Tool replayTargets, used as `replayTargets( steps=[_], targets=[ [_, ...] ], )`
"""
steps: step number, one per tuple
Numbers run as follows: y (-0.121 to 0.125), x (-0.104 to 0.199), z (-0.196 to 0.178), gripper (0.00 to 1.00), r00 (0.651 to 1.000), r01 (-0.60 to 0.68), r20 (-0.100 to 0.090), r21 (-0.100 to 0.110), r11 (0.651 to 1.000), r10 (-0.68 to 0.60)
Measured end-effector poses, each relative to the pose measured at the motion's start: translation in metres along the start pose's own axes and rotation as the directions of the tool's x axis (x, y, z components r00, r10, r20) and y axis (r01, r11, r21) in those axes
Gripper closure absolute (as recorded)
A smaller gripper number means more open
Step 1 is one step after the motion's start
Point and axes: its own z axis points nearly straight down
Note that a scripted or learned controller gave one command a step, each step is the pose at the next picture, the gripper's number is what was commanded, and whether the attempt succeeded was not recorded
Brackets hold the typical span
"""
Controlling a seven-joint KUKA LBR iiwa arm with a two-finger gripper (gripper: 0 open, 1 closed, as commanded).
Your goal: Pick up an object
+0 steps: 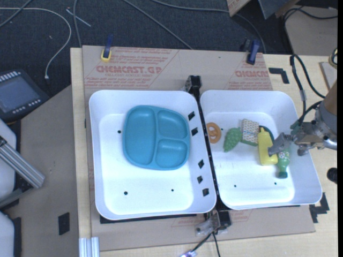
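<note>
The right bin [252,194] holds several small items. An orange ring [213,133] lies near its left wall, with a green leafy piece [232,139] beside it. Just right of that are a beige patterned piece [249,131] and an upright yellow object [264,146]. A small green object [282,166] lies to the yellow one's lower right. My gripper [284,142] reaches in from the right and hangs low over the bin's right side. It is just right of the yellow object and above the small green one. I see nothing clearly held in it.
The left bin [150,189] holds a blue divided plate [156,137]. A black divider [202,143] with clips runs between the bins. Cables [300,84] trail along the arm at the right. Cardboard [134,66] lies under both bins.
</note>
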Motion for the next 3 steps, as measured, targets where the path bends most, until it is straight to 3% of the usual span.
replayTargets(
  steps=[1,3],
  targets=[
    [0.003,0.0,-0.007,0.0,1.0,0.004,0.003,-0.014,1.0,-0.004],
    [0.009,0.001,0.085,0.0,1.0,0.005,0.001,-0.009,1.0,-0.005]
  ],
)
